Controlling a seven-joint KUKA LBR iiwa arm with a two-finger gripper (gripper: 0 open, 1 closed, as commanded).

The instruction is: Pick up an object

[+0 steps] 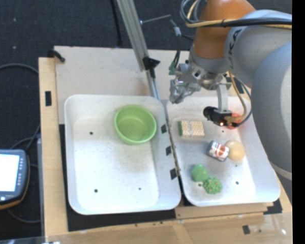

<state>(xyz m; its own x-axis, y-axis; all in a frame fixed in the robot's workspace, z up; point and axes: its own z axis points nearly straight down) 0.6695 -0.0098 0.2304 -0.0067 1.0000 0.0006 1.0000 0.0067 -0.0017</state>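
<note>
Camera view: the gripper (177,94) hangs at the far end of the right shallow white plastic bin (262,179), close to the divider where the two bins meet, below the arm's orange band. Whether it is spread or pressed together cannot be told from this slant; nothing is visibly held in it.

The nearest candidate is the flat rectangular block with a cream dotted face and green edge (191,128). It lies on the right bin's floor, nearer the camera than the gripper and slightly toward the view's right. Its long axis runs roughly left to right across the view, so a grasp would probably best close across its short side.

Farther along the same direction sit a small red-and-white can lying on its side (218,150), touching or just beside a pale yellow rounded object (236,150). Nearer the front rim are a green rounded toy (199,173) and a bumpy green broccoli-like piece (212,185), just beside each other.

The green plastic bowl (135,124) stands upright in the left white bin (86,187), across the divider from the gripper and to the view's left. In my judgement the block is the shortest reach.
</note>
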